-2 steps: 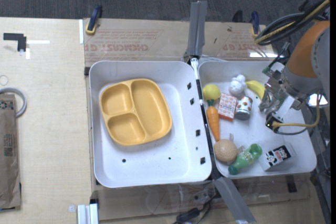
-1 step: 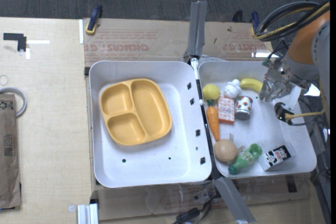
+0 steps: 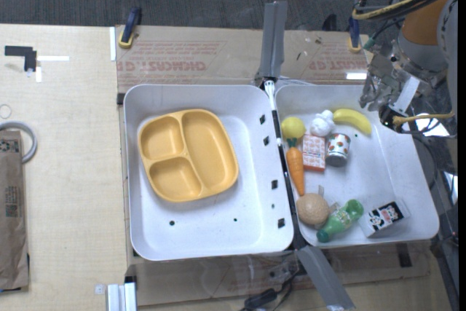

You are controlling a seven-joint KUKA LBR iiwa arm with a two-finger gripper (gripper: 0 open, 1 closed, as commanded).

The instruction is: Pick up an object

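Gripper [image 3: 378, 95] above right bin's far right corner.
Finger state indiscernible; banana [image 3: 352, 119] lies just left, long axis crosswise.

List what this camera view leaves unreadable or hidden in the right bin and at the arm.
- Gripper: blurred against cables at the right bin's far corner, so its state is unclear.
- Small can: label too small to read.
- Small carton: print too small to read.
- Green bottle: partly hidden by the round brown item against it.
- Arm: cut off by the frame's edge.
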